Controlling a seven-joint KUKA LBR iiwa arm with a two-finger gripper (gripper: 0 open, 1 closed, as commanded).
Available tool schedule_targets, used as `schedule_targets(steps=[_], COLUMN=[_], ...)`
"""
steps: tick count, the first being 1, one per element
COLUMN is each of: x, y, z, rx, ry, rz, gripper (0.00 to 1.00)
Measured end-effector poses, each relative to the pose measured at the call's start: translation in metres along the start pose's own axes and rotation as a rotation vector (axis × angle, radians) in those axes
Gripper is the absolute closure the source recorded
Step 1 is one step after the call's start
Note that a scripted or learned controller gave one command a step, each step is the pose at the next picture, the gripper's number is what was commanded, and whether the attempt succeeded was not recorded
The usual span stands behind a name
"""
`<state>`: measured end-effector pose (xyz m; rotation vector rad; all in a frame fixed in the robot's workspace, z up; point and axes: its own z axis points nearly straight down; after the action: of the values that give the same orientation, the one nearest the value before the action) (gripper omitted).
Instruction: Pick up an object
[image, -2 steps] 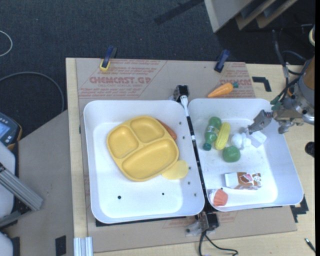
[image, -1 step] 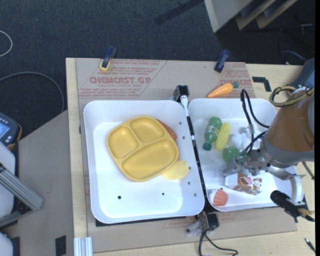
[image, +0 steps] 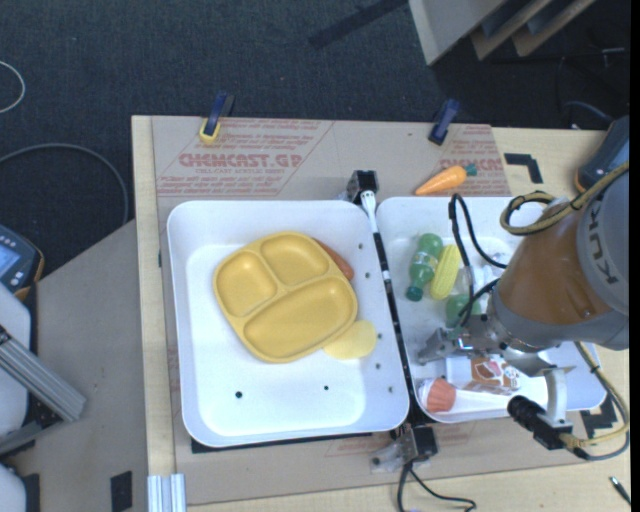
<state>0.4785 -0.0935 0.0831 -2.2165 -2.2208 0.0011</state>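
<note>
Arm: grey KUKA arm with orange band (image: 545, 275), over the right white bin (image: 400, 225).
Gripper (image: 455, 345): low in that bin; finger state hidden, cannot tell.
Objects: green plastic bottle (image: 424, 262) and yellow corn cob (image: 445, 272) near far-left corner; orange-red round piece (image: 440, 396) at near edge.
Left white bin (image: 190, 300): yellow compartment plate (image: 285, 295), centre.

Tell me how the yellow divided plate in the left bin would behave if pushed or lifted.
The yellow divided plate looks like rigid moulded plastic, so probably stiff and light. Lying flat and wide, it would likely slide across the left bin, not tip. Its low rim may be hard to pinch.
</note>
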Motion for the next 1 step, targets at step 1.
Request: schedule_targets(steps=[1], x=[0.0015], y=[0.0294], z=[-0.0017], rx=[-0.007], ry=[-0.004], rz=[0.000], gripper=[0.00])
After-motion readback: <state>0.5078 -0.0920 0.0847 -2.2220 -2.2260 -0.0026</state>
